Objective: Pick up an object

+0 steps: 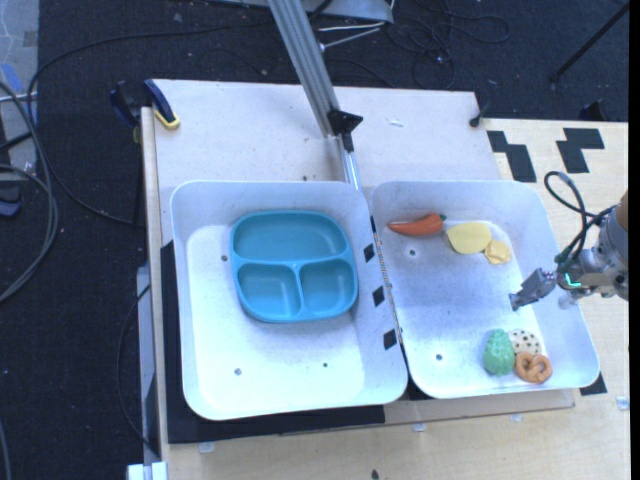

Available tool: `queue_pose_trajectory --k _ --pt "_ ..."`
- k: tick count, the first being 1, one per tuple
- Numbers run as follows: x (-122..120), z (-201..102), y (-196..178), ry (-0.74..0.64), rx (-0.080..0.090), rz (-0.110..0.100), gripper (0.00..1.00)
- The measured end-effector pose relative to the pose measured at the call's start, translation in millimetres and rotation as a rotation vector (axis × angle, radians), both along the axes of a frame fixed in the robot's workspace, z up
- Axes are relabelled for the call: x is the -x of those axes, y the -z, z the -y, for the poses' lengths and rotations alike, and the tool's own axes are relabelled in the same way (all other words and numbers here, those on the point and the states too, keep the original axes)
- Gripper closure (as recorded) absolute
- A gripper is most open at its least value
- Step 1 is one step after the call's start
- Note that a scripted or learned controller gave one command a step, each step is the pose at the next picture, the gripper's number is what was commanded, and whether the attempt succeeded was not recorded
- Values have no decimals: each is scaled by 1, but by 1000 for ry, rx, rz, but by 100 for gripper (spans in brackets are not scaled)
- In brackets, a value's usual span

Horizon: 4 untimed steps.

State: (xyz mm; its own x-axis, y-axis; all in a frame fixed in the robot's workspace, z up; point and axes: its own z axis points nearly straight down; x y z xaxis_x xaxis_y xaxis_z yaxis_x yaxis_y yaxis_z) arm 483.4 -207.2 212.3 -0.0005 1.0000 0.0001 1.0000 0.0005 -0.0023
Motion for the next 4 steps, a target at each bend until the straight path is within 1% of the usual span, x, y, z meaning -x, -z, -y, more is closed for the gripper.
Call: queue_pose_trajectory --k 1,2,3,4 --pt "-1 0 -1 0 1 2 0" --pt "-2 -1 63 2 -1 -1 0" --pt "-1 -1 116 2 -1 -1 0" --pt "-2 -1 104 2 0 2 100"
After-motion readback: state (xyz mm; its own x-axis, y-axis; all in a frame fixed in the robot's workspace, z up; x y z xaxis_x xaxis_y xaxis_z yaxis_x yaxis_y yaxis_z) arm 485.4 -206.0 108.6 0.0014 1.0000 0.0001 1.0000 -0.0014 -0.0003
